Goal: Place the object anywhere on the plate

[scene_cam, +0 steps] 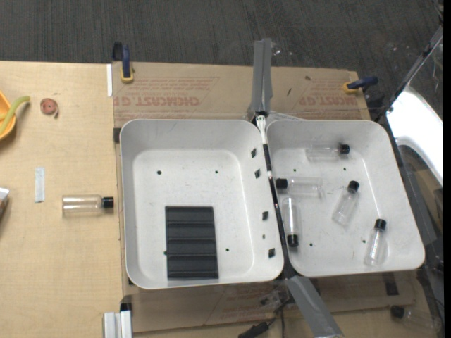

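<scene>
A dark ribbed rectangular plate point(190, 243) lies flat in the left bin point(141, 153), near its front wall. Several clear vials with black caps lie on their sides in the right bin point(394, 160): one at the back point(325, 151), one near the divider point(299, 186), one below it along the left wall point(289, 222), one tilted in the middle point(345, 204) and one at the front right point(375, 241).
Another clear vial point(86, 203) lies on the wooden bench left of the bins, with a small white strip point(39, 185), a red disc point(48, 105) and a yellow object point(7, 115) beyond it. Clamps point(123, 62) point(359, 84) hold the cardboard behind the bins. A white curved shape point(421, 129) stands at the right edge.
</scene>
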Tool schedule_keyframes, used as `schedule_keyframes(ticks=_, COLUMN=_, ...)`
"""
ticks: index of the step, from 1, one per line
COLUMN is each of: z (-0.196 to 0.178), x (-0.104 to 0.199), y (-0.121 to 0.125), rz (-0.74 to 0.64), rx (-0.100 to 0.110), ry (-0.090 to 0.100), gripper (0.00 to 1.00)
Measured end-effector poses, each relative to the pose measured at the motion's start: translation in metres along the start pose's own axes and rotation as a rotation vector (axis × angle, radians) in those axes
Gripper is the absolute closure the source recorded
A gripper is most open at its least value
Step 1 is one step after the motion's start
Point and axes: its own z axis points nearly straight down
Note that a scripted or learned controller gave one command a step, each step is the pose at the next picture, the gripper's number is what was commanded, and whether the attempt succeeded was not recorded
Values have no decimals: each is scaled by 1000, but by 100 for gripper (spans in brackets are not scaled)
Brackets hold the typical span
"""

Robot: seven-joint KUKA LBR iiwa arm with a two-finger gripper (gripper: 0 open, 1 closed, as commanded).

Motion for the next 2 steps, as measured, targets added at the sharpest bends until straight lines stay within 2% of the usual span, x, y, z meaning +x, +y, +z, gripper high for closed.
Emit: schedule_keyframes(ticks=2, z=1, x=-5, y=-1, rz=3, rx=2, ry=-3, gripper=0)
